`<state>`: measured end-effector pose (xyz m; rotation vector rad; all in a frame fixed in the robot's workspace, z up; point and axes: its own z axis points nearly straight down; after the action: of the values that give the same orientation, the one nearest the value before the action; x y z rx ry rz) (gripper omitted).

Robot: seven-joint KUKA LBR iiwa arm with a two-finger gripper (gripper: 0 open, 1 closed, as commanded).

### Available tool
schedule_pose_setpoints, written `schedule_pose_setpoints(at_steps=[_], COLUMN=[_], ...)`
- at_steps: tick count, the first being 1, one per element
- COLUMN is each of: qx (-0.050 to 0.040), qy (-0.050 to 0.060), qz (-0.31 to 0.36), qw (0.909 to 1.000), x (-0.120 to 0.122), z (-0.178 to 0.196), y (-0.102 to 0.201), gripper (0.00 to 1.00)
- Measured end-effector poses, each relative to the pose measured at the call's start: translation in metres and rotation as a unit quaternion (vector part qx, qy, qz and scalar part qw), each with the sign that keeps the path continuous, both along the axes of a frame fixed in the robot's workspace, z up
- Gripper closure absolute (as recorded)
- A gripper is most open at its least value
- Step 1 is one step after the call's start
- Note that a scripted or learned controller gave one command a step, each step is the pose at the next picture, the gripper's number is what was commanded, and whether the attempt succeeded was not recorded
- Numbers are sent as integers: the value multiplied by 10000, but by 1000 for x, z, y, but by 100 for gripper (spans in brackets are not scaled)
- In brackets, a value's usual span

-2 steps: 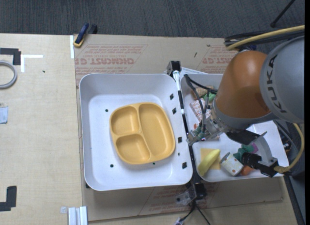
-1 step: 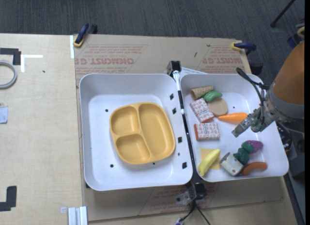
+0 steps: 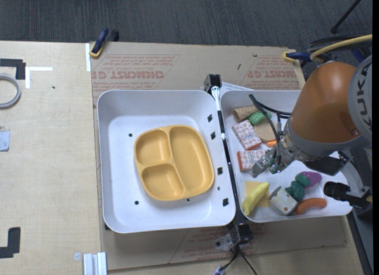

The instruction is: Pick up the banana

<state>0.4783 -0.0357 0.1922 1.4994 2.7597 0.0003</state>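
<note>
Right bin [image 3: 349,211] crowded; banana [image 3: 255,197] near front rim; claw [image 3: 267,166] state unclear.

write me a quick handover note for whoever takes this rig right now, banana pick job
End effector: low over the middle of the right bin, among the small packets; nothing seen gripped.
Banana: lying in the right bin near its front left corner, just in front of the end effector and apart from it.
Left bin: holds the yellow divided tray.
Done: nothing yet, banana not lifted.
Left: move onto the banana, grasp it, lift it.
</note>
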Motion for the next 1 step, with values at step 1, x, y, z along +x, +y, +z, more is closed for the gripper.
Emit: schedule_pose_setpoints(at_steps=[1], qx=[0], qy=[-1], qz=[-1], qw=[10000], x=[0], z=[0], y=[0], gripper=[0])
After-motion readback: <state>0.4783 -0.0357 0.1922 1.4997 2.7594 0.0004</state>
